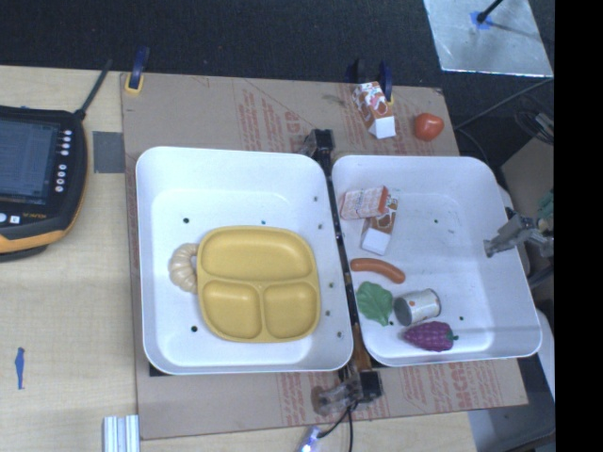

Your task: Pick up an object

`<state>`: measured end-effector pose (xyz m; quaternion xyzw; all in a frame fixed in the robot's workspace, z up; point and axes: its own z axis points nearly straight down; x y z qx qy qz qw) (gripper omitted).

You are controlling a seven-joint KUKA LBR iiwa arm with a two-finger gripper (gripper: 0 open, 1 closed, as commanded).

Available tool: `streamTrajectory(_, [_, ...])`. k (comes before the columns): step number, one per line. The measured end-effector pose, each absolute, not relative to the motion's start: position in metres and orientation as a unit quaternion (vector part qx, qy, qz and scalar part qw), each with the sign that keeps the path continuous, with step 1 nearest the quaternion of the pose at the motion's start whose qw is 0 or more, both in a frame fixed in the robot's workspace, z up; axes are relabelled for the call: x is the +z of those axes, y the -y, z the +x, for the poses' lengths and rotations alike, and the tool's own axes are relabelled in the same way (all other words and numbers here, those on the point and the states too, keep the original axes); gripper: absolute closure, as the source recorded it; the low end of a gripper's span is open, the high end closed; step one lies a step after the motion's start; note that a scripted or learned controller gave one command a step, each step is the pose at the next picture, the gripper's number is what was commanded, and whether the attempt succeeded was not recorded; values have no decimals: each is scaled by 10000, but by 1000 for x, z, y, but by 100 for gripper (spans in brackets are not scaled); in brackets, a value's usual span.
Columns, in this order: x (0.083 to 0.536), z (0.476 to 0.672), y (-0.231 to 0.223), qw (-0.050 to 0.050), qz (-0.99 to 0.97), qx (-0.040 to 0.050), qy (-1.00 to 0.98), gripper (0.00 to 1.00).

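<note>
Gripper (513,238) at the right-hand rim of the right bin (471,186), grey, reaching in from the right edge of the view; open or closed, cannot tell at this size. Well apart from every loose object.

Candidates for picking, all in the left half of the right bin: a red-and-white carton (366,202) lying flat near the top, printing on it too small to read; a second small carton (378,237) touching its lower edge, white end facing down the view; below these a sausage (378,270); then a green leaf (374,301) just beside a tin can (417,306) lying on its side, no label legible; lowest, a purple grape bunch (429,336) near the front wall.

In the left bin (160,186), a yellow divided plate (256,282) with a beige ridged piece (183,266) touching its left edge.

Outside the bins, above the right one, a small printed box (374,109) and a red tomato (428,126), near each other.

Under both bins, a brown cardboard sheet (236,111) with faint red lettering, unreadable. Beneath that, a pale wooden bench (66,347). At its left edge, a control pendant (33,177) with dark screen, button column and orange trim. Beyond the bench, dark carpet (236,12) and a pale grey floor patch (485,22) with a blue mark.
</note>
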<state>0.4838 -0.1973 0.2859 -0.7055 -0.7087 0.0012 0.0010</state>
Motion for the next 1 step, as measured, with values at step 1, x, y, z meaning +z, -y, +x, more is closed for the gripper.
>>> streamTrajectory(1, [192, 530, 135, 19, -7045, 21, 7097, 0])
